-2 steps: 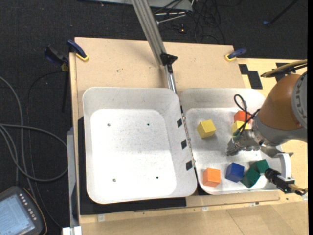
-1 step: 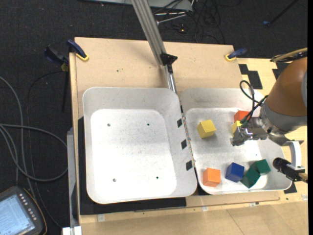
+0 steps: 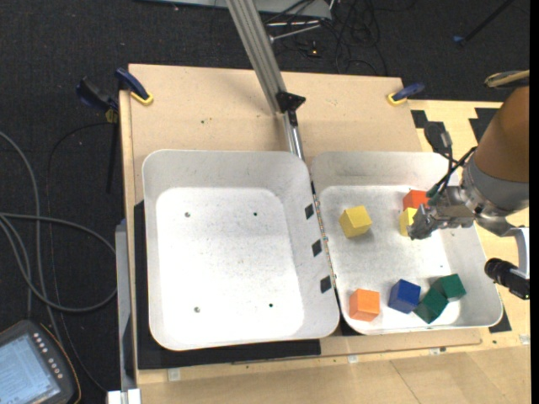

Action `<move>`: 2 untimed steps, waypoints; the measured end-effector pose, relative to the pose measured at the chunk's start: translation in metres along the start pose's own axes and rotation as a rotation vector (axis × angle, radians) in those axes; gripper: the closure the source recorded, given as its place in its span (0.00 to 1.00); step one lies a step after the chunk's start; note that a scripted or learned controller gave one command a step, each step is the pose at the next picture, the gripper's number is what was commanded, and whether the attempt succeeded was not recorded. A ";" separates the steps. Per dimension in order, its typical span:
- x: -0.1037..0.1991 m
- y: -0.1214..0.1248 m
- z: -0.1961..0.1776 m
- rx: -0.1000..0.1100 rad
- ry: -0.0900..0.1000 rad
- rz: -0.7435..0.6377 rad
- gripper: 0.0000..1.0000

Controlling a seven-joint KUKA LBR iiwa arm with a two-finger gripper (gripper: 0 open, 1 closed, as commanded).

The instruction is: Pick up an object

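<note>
Right bin [image 3: 472,310] is holding two yellow, two orange, two green blocks, one blue; claw [image 3: 418,228] grip unclear.

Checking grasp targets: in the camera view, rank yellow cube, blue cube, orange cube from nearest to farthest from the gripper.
Gripper is in the right bin.
1. Yellow cube, to its left in the picture.
2. Blue cube, near the front rim.
3. Orange cube, front-left corner.
</note>
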State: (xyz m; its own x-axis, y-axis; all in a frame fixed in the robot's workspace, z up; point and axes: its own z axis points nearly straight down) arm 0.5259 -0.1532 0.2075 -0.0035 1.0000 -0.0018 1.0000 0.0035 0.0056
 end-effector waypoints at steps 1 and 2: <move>0.053 0.024 -0.011 0.002 0.003 -0.005 1.00; 0.108 0.034 -0.005 0.006 0.003 -0.005 1.00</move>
State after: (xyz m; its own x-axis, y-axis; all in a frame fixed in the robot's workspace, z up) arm 0.5599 -0.0448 0.2126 -0.0088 1.0000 0.0015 1.0000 0.0088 -0.0001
